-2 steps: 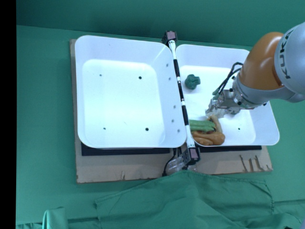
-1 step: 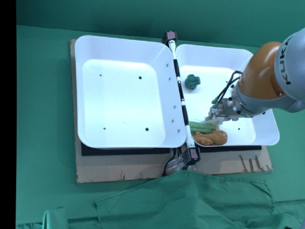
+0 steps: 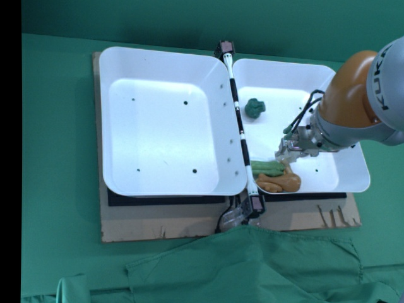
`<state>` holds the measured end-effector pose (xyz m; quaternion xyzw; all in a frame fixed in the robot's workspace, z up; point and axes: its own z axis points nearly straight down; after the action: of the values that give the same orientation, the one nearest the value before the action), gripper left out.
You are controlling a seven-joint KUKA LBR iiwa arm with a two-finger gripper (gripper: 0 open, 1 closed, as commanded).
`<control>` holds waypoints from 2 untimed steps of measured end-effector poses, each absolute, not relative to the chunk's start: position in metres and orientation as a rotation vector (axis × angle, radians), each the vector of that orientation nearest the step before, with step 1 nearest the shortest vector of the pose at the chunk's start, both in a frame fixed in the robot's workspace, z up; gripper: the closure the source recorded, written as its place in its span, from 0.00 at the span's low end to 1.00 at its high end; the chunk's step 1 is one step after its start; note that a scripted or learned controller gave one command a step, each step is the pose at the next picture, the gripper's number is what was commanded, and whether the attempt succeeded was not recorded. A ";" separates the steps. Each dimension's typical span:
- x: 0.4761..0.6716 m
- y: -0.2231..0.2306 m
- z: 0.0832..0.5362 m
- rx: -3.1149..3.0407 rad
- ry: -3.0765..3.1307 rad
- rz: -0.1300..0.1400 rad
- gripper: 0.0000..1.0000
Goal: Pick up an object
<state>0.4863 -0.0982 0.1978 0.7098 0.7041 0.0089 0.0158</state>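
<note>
Looking down on a green-draped bench (image 3: 57,137), with cardboard (image 3: 158,232) lying under two white bins. Noting a left bin (image 3: 164,137) and a right bin (image 3: 278,74), butting along a black-and-white rail (image 3: 235,100).

Finding three candidate objects, all sitting in the right bin. Recording a green pod (image 3: 267,167) lying near the front corner, close to the rail side. Recording an orange lump (image 3: 283,182) touching the pod and pressing toward the bin's front wall. Recording a dark green piece (image 3: 255,108) resting alone further back, well apart from the other two.

Seeing the arm (image 3: 350,87) reaching in from the right, with the gripper (image 3: 285,153) hanging just above the pod's right end and the lump. Not managing to tell whether the jaws are spread or pressed together, since the wrist and cabling are masking them. Seeing nothing held between them.

Judging the step in hand as a descent on the pod-and-lump pair, with no grasp yet made.

Flagging risks:
- Closing on both objects at once, given their contact, and so squeezing one out sideways.
- Striking the sloping front wall or corner, given how close the pair is sitting to it, and stalling short of the objects.
- Pinching only the pod's tip, given its long narrow shape, and letting it swing or slip on lifting.
- Pushing the lump harder against the wall instead of enclosing it.
</note>
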 end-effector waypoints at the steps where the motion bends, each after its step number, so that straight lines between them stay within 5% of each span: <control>1: 0.487 -0.099 0.209 2.208 2.182 0.032 1.00; 2: 0.473 -0.101 0.229 2.208 2.202 0.022 1.00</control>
<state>0.4730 -0.1015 0.2288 0.7081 0.7060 0.0071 0.0117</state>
